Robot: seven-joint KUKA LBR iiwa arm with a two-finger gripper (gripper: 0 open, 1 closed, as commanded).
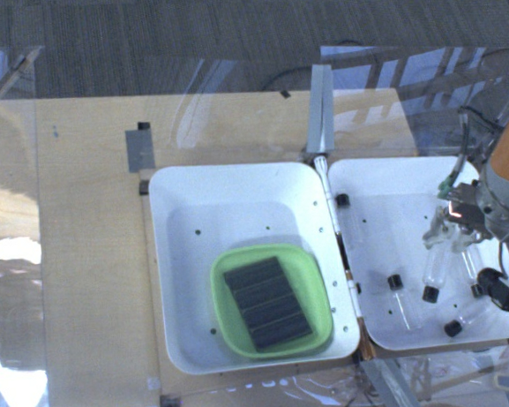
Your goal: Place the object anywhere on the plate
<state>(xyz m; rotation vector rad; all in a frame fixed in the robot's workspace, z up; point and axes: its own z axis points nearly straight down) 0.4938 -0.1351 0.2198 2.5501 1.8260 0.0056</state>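
Although your end effector [456,225] hid its finger state, the clear vial [435,273] looked light, slippery, fragile; grip mid-body.

There are two white bins [235,182], one green plate [310,277] with one dark ridged block [266,302] on it, and three clear vials with black caps [433,271] in the right bin

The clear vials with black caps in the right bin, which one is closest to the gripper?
The vial lying just under the gripper, black cap pointing toward the bin's front edge. The other vials, one further left and one near the front rim, lie farther off.
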